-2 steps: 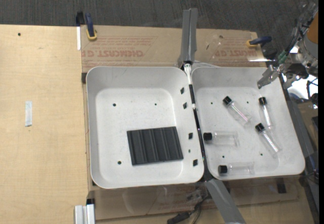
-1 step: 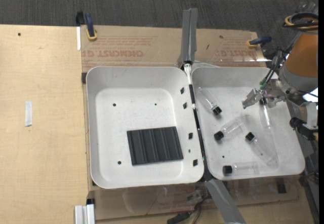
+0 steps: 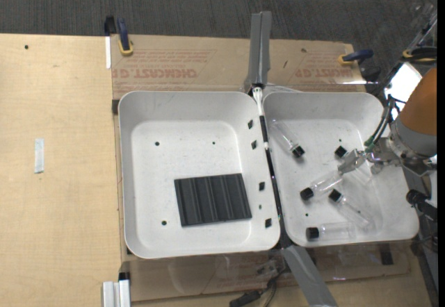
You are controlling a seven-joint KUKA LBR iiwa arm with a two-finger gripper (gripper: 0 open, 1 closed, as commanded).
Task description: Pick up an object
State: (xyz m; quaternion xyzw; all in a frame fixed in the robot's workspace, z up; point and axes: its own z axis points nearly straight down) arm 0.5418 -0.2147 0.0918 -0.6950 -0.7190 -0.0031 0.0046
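Note:
Several clear vials with black caps lie in the right bin (image 3: 327,108). One vial (image 3: 287,141) lies near the bin's left wall. Another vial (image 3: 318,187) lies in the middle, and a third vial (image 3: 329,231) rests by the front wall. A loose black cap (image 3: 340,152) sits just left of my gripper (image 3: 356,162). The gripper hangs low over the right part of this bin, and the clear vial in the middle reaches up toward it. I cannot make out whether anything is held.
The left bin (image 3: 139,132) holds a dark ribbed pad (image 3: 212,199). A grey post (image 3: 259,48) stands behind the seam between the bins. Clamps (image 3: 124,38) sit on the cardboard at the back. Open bench lies to the left.

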